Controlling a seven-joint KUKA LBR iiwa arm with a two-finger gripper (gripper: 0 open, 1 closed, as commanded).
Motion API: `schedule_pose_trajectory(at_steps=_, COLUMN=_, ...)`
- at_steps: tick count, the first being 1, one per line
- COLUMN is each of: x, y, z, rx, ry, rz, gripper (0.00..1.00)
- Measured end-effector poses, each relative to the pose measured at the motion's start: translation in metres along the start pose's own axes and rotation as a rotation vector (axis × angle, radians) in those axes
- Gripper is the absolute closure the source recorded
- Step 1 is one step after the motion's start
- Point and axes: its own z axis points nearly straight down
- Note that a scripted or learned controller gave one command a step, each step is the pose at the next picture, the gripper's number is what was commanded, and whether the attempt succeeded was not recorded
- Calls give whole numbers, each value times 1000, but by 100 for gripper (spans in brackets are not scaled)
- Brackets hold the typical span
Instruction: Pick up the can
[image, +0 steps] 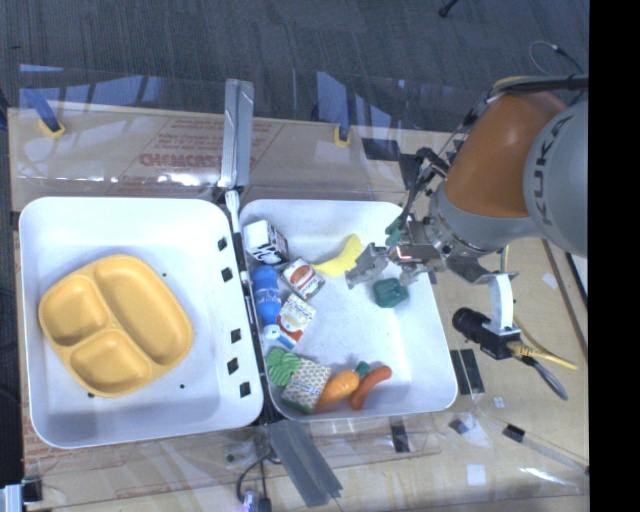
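Plastic-covered bench (120, 150), perhaps carpet beyond.

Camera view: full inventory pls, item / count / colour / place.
bins: 2, white, side by side on bench
tray: 1, yellow, three compartments, left bin
can: 1, red and white, right bin, left side
bottle: 1, blue, along right bin's left wall
cube: 1, white and black, right bin, far left corner
banana: 1, yellow, right bin, far middle
green block: 1, dark green, right bin, under the tool
carrot: 1, orange, right bin, near edge
arm: 1, grey with orange band, from the right
tool: 1, grey, above right bin by the banana
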Motion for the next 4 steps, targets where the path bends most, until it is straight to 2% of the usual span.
schedule_pose_trajectory(at_steps=1, x=0, y=0, z=0, rx=0, ry=0, rz=0, gripper=0)
schedule_pose_trajectory(at_steps=2, x=38, y=32, z=67, rx=0, ry=0, rz=-292, gripper=0)
schedule_pose_trajectory(at_steps=3, x=15, y=53, z=153, rx=-8, ry=0, rz=-141, gripper=0)
schedule_pose_trajectory(at_steps=4, x=-40, y=110, z=155, rx=-7, ry=-2, rz=45, gripper=0)
